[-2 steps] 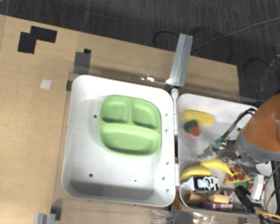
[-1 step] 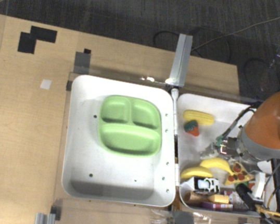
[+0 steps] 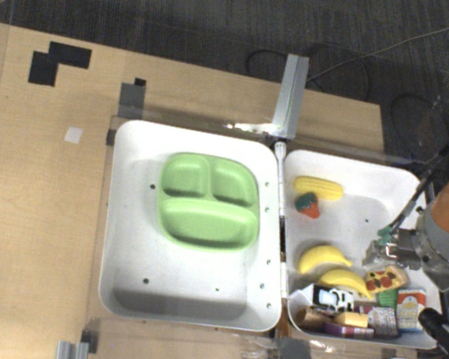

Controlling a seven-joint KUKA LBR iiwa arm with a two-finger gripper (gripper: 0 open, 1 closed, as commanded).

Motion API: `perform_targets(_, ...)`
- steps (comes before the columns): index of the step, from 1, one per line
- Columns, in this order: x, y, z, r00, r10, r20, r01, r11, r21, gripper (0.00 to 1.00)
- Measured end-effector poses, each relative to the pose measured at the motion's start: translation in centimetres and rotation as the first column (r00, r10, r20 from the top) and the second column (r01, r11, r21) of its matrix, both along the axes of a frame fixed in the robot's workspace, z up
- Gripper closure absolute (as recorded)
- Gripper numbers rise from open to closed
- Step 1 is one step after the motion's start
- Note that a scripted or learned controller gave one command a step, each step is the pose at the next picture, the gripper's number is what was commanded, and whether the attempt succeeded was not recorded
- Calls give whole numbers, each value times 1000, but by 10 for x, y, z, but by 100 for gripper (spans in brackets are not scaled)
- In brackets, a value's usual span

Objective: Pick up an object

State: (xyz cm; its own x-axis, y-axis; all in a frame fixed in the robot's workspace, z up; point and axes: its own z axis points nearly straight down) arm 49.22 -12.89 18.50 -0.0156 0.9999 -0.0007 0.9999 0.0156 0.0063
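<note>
**Bin stock, as I see it from the overhead camera**

Left bin (image 3: 119, 285): one green divided plate (image 3: 207, 200).
Right bin (image 3: 359, 181): corn cob (image 3: 319, 188), strawberry (image 3: 308, 204), two bananas (image 3: 334, 268), small packaged items heaped at the near edge (image 3: 372, 312).
Hand (image 3: 388, 253): low over the right bin, just above the heap; I cannot tell its grip state.

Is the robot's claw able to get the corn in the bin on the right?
Probably yes. The corn lies near the back of the right bin with only a little strawberry beside it and nothing on top. The claw sits over the same bin, with bare white floor between them.
</note>
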Motion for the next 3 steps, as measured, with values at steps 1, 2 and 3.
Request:
perform_targets(1,2,38,32,1000,18,0,-18,1000,0,100)
perform_targets(2,85,50,41,993,-115,-3,115,993,0,100)
perform_targets(3,87,51,52,994,-108,2,108,994,0,100)
